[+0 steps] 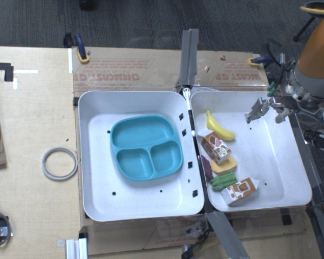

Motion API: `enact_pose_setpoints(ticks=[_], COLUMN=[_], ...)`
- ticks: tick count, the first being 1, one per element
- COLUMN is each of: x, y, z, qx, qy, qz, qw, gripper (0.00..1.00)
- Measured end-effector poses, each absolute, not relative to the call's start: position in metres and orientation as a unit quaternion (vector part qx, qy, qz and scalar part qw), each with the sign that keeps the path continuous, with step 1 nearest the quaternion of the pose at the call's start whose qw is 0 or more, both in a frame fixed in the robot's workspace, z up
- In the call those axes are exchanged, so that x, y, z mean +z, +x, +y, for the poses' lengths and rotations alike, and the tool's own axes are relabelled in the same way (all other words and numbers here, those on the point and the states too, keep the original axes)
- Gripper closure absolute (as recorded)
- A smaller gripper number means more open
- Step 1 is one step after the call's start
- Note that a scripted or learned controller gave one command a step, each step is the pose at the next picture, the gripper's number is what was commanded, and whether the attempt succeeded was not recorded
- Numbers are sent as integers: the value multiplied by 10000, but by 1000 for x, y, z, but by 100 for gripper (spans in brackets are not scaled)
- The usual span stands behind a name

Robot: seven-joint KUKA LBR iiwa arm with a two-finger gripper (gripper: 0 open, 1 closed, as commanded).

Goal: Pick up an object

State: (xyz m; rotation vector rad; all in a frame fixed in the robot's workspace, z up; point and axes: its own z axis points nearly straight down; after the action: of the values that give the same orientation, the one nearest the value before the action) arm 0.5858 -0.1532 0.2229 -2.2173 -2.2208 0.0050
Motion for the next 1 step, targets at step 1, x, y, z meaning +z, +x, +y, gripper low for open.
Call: enact_pose_setpoints(ticks=[1], x=[116], y=[627], z=[-95], qx=[17], qy=[-7556], qz=[-6550], qw=[14], gripper=[0])
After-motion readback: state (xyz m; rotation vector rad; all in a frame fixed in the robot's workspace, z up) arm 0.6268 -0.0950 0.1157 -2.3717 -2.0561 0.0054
